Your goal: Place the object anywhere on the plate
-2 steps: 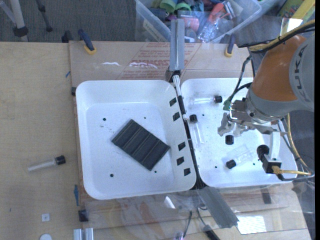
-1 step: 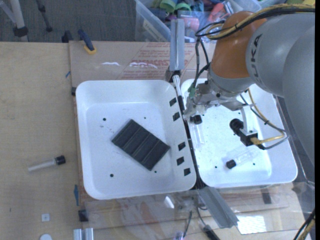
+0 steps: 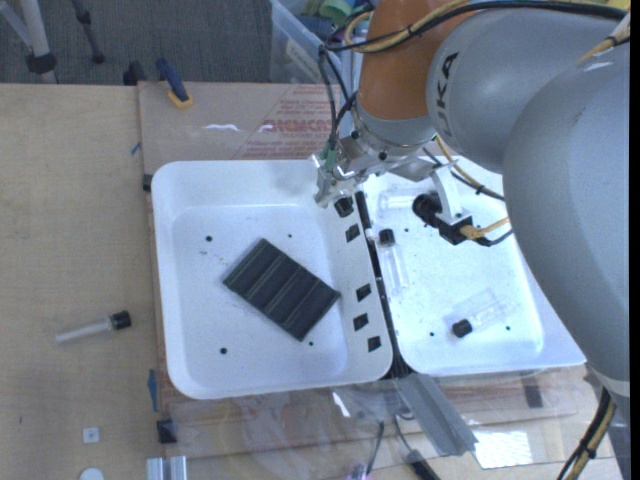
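Note:
A dark ribbed rectangular plate (image 3: 280, 288) lies flat and turned at an angle in the left bin (image 3: 190, 218). In the right bin (image 3: 520, 308) lies a clear tube with a black cap (image 3: 478, 318), near the front right. A second clear tube (image 3: 394, 264) rests along the divider between the bins, black end toward the back. My gripper (image 3: 331, 190) hangs over the back end of that divider, above the left bin's back right corner and well behind the plate. I see nothing between its tips.
Small black squares (image 3: 362, 293) line the rim between the bins. A capped clear tube (image 3: 92, 326) lies on the bench left of the bins. A crate of coloured items (image 3: 330, 8) stands behind. The grey arm (image 3: 540, 98) covers the right bin's back right.

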Available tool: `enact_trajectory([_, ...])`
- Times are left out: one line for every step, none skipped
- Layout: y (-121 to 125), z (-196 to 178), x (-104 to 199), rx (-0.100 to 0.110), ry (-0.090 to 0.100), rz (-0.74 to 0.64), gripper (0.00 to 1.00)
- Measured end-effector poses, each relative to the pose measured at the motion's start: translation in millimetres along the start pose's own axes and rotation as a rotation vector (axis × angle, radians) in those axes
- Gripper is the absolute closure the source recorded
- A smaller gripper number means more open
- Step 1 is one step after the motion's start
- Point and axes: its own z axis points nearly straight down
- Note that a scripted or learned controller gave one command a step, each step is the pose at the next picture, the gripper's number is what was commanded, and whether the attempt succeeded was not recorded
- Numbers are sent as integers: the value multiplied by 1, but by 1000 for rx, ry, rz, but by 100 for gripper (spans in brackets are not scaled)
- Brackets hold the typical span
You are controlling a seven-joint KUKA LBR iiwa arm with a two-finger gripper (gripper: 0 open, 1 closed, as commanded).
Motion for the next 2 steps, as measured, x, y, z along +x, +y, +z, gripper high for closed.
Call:
enact_trajectory([40,-8,85,-1,1,-83,100])
enact_trajectory([-11,-26,98,2,4,-656,100])
